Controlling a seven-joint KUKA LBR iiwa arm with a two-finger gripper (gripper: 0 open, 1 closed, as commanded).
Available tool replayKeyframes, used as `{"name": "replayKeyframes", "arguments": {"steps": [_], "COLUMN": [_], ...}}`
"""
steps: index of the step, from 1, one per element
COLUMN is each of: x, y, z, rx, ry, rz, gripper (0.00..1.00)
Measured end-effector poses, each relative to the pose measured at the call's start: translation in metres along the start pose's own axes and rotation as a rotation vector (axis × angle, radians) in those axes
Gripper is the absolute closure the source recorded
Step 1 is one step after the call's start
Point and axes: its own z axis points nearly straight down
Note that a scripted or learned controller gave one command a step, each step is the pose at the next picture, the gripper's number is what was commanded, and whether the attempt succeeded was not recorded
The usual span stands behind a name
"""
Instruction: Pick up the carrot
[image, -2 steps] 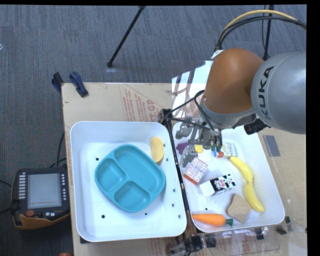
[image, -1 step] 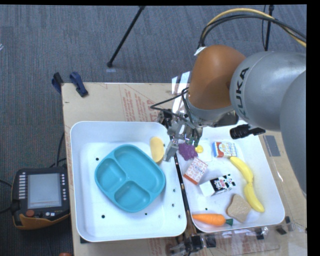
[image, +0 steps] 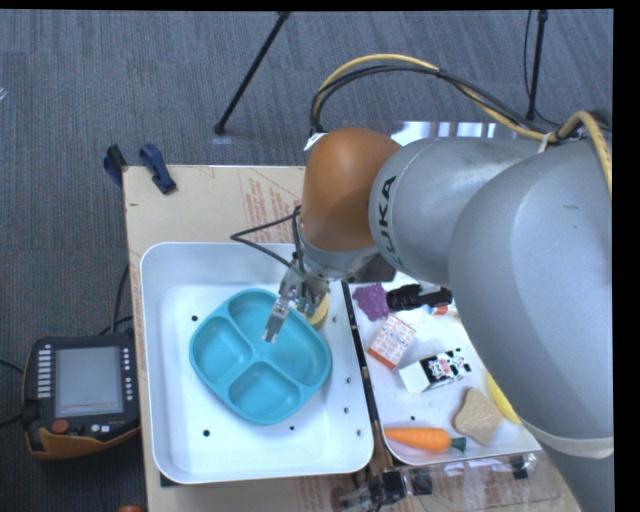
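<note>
Seen from the camera above the bench, the grey arm (image: 480, 250) sweeps in from the right, its orange band (image: 345, 195) bulking over the seam between the two white bins, and it carries the gripper (image: 283, 315) down over the left bin (image: 165, 400). The gripper's fingertips hang over the far right part of a blue divided plate (image: 255, 365) that lies in that bin, at the rim of its upper compartment; whether they touch the plate is not clear. The two fingers appear as slim pale prongs close together with only a narrow slit between them, and nothing is seen held in that slit. Just right of the gripper, at the plate's far right edge, a small yellowish object (image: 319, 312) peeks out, half hidden by the wrist. The carrot (image: 418, 438) lies well apart from the gripper, in the right bin (image: 400, 452) at its near edge, orange body pointing left and green top to the right. Beside it to the right sits a tan slice-shaped piece (image: 477, 415); farther back are a black-and-white block (image: 435, 370), a red-patterned small box (image: 392, 341), a purple item (image: 371, 299) and a black cylinder (image: 415, 296)
</note>
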Motion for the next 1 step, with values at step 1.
{"name": "replayKeyframes", "arguments": {"steps": [1], "x": [-0.0042], "y": [-0.0043], "z": [0.0259], "rx": [-0.004], "ry": [-0.006], "rz": [0.207], "gripper": [0.0]}}
